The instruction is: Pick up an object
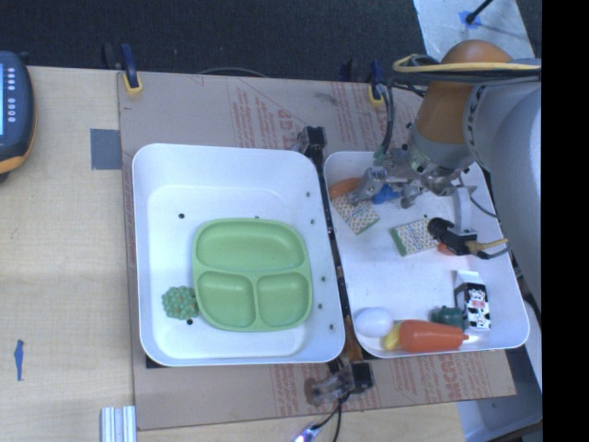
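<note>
On the desk (74, 274), a green tray (250, 273) fills the left bin (156, 201), while the end effector (391, 180), grip state indiscernible, hovers at the right bin's (508, 334) eleven o'clock, a carrot (431, 336) at six.

Bench (64, 274), pale wood, carrying a brown cardboard sheet (230, 109) with red print, held by clamps (132, 74) at its far edge. Two white bins rest side by side on the sheet, touching: left bin (152, 247) and right bin (515, 325). A grey tape patch (105, 148) and a dark pendant (14, 109) lie on the bare wood at left.
</note>
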Motion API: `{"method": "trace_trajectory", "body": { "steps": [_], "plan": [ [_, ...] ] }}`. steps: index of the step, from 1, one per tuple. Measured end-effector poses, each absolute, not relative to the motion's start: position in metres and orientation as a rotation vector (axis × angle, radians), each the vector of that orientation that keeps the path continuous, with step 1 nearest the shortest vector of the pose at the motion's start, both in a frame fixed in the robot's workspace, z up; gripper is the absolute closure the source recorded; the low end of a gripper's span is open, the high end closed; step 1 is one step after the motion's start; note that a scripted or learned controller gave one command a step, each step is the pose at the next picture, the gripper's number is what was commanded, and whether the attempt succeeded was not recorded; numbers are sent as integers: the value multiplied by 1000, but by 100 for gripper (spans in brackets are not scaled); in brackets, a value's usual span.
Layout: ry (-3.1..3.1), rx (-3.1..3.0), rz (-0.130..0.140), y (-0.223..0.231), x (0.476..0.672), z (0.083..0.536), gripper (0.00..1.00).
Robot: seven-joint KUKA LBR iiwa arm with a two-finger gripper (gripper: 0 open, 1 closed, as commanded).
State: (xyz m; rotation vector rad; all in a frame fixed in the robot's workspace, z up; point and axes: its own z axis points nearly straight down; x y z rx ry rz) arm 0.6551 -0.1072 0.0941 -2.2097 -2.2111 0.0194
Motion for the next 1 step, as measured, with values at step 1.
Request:
{"method": "trace_trajectory", "body": {
  "steps": [1],
  "plan": [
    [-2228, -2226, -6, -99, 598, 97, 0]
  ]
}}
